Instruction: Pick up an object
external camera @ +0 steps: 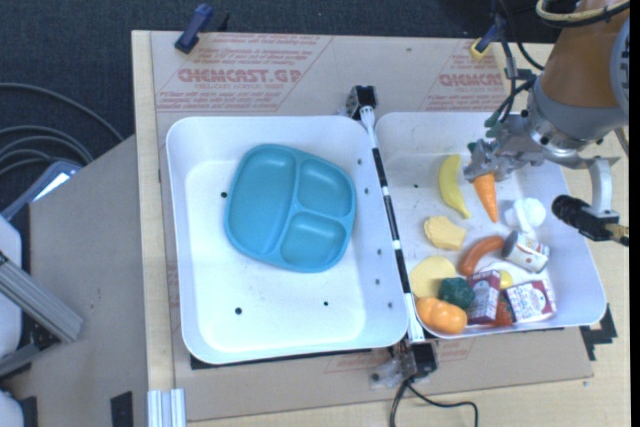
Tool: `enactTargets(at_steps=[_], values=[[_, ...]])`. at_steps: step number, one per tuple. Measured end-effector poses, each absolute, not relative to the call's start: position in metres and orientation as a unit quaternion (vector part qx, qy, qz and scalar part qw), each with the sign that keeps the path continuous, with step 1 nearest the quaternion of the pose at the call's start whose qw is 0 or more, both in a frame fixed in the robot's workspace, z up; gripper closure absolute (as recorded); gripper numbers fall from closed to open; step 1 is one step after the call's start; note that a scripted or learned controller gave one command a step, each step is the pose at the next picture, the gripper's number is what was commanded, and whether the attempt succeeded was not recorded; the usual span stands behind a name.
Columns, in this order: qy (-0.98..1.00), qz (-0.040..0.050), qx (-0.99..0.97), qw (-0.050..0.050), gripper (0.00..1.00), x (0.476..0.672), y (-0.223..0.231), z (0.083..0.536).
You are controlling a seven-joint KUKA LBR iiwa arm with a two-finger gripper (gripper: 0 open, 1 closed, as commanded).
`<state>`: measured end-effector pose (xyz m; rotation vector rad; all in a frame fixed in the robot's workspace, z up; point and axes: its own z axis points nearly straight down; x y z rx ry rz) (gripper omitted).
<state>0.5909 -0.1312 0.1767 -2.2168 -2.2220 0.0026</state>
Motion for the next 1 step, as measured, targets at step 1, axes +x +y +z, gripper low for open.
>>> enactTargets(at_steps=[1], values=[[-0.708,0.0019,-0.707,0.003,1.0,0.5121,-0.0802,0.1891]])
